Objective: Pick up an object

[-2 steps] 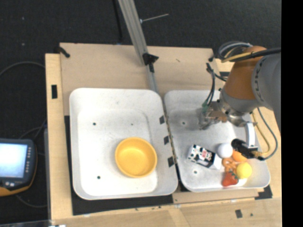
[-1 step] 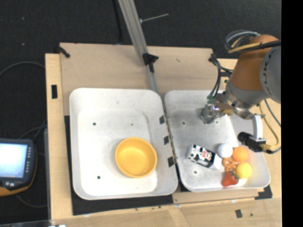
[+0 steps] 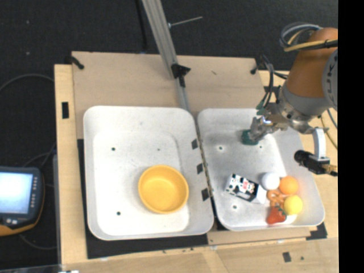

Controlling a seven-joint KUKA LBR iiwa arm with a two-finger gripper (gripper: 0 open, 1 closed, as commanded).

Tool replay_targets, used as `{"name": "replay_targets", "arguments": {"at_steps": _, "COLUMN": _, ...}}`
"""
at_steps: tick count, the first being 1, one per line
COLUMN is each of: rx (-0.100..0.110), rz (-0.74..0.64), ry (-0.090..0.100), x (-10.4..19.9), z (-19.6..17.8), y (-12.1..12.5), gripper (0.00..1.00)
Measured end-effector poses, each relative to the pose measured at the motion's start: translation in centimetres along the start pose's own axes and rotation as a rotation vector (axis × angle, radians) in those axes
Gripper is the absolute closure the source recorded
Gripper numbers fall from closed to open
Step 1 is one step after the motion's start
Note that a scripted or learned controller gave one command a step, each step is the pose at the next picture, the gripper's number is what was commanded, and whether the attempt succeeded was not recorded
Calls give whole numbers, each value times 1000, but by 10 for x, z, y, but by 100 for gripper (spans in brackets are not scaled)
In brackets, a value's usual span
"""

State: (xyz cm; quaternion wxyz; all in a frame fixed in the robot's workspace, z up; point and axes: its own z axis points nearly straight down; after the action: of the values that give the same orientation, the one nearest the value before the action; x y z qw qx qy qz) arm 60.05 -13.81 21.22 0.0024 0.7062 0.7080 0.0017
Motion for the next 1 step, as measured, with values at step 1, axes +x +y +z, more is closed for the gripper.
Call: {"name": "replay_targets", "arguments": {"at_steps": 1, "rx": 6, "rz": -3, "ry": 2, "x": 49, "z": 0, "y": -19, "gripper": 100}}
